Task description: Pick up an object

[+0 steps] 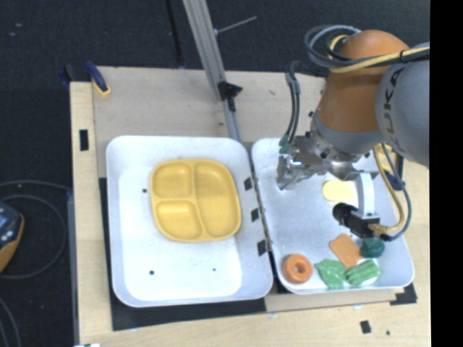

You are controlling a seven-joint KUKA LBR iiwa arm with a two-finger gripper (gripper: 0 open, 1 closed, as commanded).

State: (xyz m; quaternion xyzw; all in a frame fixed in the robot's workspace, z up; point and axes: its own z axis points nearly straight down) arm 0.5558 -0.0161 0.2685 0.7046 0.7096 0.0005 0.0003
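Claw (288, 172) over right bin's (304, 226) far-left part, holds nothing; finger gap can't tell. Yellow tray (195, 199) in left bin (130, 266).

the gripper (288, 170) hangs over the upper left of the right bin (307, 226). near that bin's lower edge lie an orange ring (296, 267), green pieces (347, 273) and an orange block (345, 249). a yellow divided plate (195, 198) sits in the left bin (134, 266).
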